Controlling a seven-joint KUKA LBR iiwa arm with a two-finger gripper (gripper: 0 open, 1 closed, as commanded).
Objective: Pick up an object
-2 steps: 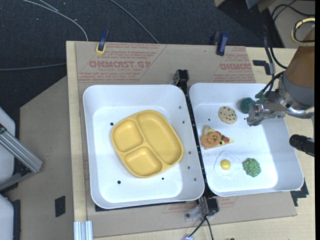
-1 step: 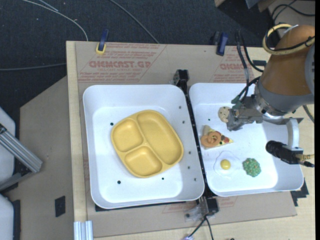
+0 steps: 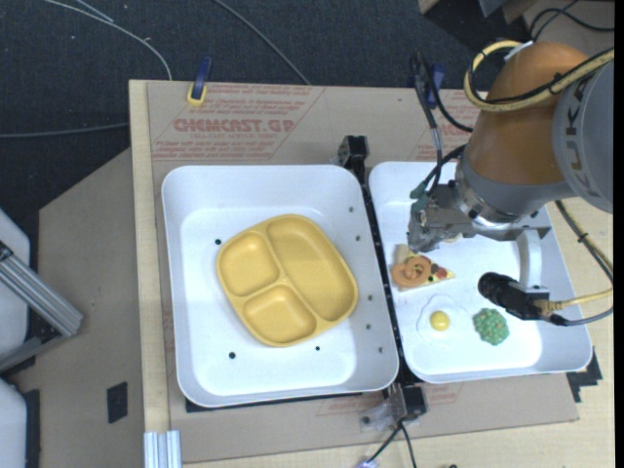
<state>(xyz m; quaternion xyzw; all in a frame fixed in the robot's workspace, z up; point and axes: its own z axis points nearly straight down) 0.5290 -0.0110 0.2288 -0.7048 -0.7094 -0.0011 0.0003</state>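
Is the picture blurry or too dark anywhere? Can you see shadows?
Camera view: evenly lit and mostly sharp; the yellow tray shows soft shine; the gripper casts a faint shadow on the right bin; the floor at top left looks dark.

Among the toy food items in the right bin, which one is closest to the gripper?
The pizza slice, lying just below the gripper near the bin's left wall. The fried egg and the green broccoli lie farther down.
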